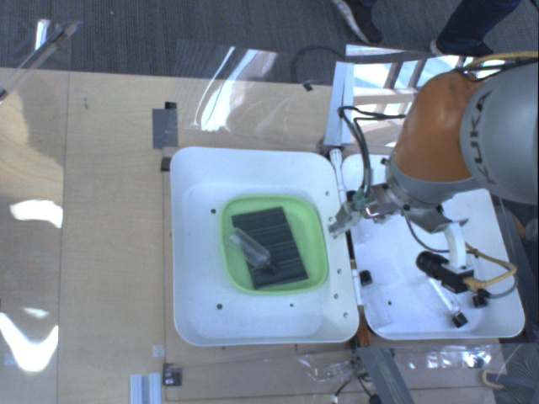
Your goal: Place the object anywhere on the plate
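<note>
One dark ridged block with a clear tube already lies on the green plate in the left bin; seemingly done. Pincer state: cannot tell.

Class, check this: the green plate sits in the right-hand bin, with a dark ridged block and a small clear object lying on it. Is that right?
Not quite. The camera view shows the green plate in the left-hand bin, not the right-hand one. The rest stands: a dark ridged block and a small clear object lie on it.
</note>
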Robot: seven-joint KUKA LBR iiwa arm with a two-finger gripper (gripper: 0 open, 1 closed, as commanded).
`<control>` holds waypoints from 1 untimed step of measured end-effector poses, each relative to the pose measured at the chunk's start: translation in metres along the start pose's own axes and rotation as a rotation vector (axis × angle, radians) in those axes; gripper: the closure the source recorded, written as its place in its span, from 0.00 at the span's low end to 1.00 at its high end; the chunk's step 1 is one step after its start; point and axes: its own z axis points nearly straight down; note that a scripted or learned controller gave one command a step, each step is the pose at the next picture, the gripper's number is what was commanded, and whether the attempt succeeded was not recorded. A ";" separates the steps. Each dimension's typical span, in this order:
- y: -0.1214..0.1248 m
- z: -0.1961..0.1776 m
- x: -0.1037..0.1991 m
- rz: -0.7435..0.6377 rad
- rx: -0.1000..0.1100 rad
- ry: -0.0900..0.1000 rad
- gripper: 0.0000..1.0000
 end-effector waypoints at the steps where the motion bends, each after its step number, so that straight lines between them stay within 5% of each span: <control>1: 0.016 -0.001 -0.055 0.009 -0.003 -0.002 0.00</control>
